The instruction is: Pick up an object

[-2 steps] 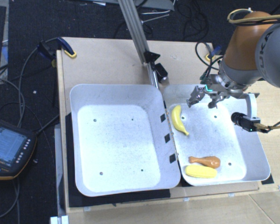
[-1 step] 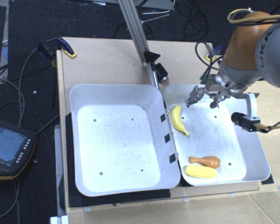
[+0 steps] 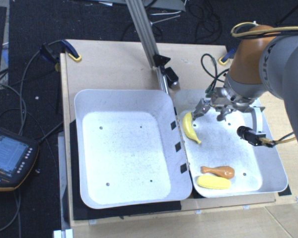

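Lemon [image 3: 213, 182] and drumstick [image 3: 219, 171] sit at right bin's [image 3: 268, 180] 6 o'clock.
Banana [image 3: 189, 127] at 10 o'clock; gripper [image 3: 212, 110] hovers just beside it, fingers spread, grasping nothing.

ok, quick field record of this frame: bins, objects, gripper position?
left bin: white, bare floor showing
right bin: white, holds three items
banana: yellow, far-left part of right bin
drumstick toy: orange-brown, near edge of right bin
yellow oblong item: just in front of drumstick toy
gripper: over right bin's far end, right of banana, nothing seen between fingers
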### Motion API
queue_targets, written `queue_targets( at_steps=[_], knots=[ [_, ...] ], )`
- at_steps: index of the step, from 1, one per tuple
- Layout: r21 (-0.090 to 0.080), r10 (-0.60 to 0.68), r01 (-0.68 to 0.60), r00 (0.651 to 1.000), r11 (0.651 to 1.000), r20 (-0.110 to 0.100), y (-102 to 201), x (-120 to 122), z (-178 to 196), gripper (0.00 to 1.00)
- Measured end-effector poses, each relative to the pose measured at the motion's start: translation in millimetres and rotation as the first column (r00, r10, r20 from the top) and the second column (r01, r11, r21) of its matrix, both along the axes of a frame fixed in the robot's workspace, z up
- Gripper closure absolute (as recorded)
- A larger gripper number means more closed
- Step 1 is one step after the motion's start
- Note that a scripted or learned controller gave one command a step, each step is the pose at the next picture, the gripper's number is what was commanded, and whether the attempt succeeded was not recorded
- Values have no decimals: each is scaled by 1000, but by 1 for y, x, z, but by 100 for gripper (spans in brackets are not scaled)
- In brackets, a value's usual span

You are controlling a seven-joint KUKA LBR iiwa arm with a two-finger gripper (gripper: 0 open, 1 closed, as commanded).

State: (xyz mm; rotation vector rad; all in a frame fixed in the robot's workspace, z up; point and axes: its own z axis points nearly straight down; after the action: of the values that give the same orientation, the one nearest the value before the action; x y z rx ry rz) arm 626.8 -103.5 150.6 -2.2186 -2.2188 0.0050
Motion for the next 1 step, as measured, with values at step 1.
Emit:
queue_targets(
  at_steps=[1],
  knots=[
    [1,2,-2,1000,1000,8,1,1,-49,0]
  ],
)
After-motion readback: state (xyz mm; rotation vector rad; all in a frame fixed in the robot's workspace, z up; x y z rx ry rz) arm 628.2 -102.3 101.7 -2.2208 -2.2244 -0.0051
